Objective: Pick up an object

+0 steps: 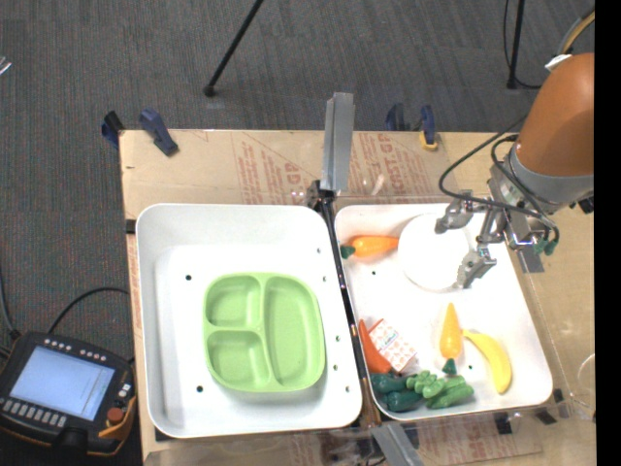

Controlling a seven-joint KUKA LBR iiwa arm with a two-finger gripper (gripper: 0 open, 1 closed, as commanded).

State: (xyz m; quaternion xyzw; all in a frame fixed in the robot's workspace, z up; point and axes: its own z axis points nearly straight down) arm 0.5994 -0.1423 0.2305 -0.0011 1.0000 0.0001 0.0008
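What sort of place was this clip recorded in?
Most likely a robotics lab. A cardboard-topped bench carries two white bins, one with a green divided plate, one with toy food such as a banana; a control tablet lies on the carpet.

Two white bins sit side by side on a brown tabletop [223,168]. The left bin [160,260] holds a green plate [264,333] with three parts. The right bin [529,328] holds a white round plate [427,250], an orange carrot [372,247] near the far left corner, a small red and white box [390,343], a yellow pepper [450,331], a yellow banana [491,359] and some dark green veggies [427,389] at the near edge. The grey and orange arm comes in from the right. Its gripper [467,244] hangs over the white round plate with its fingers [475,265] spread apart and nothing between them. A screen box [63,388] lies on the floor at the lower left.
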